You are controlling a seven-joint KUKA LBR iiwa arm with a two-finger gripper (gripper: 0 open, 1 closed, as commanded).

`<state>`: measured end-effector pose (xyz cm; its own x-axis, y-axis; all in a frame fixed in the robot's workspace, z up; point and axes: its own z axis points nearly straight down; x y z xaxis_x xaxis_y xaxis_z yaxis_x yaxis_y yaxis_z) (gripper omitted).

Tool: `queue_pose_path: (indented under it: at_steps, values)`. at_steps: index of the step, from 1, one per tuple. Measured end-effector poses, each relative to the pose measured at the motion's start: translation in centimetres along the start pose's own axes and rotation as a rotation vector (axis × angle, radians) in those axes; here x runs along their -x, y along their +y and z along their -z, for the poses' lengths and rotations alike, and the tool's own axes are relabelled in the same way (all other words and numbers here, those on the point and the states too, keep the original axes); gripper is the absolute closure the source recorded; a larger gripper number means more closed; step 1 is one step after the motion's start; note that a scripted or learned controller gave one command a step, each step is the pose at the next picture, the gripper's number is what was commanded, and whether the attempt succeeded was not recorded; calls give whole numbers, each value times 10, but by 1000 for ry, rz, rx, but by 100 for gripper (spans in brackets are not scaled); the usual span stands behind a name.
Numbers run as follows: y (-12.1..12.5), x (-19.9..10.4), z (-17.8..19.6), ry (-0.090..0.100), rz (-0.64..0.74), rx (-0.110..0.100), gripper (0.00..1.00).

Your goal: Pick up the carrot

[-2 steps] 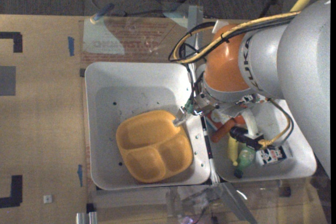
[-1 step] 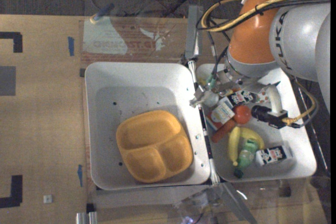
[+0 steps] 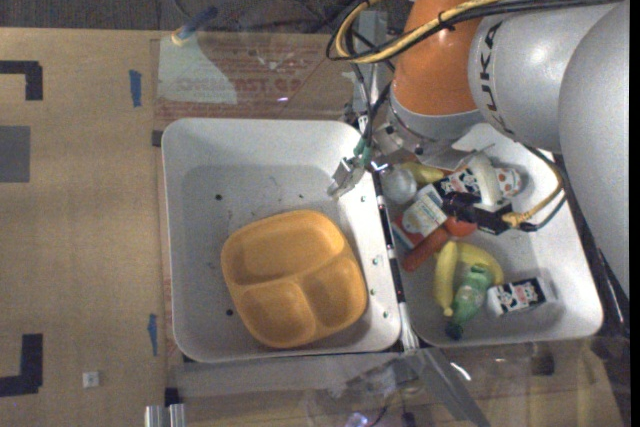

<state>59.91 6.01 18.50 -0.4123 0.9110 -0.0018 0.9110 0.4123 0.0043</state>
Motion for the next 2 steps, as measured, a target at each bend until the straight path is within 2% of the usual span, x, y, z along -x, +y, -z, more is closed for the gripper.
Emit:
queue_pose_path:
  at_steps: [1, 2]
  values:
    - [33, -83, -93, 5, 198, -11, 0]
    - [32, -83, -83, 8, 200, -19, 100]
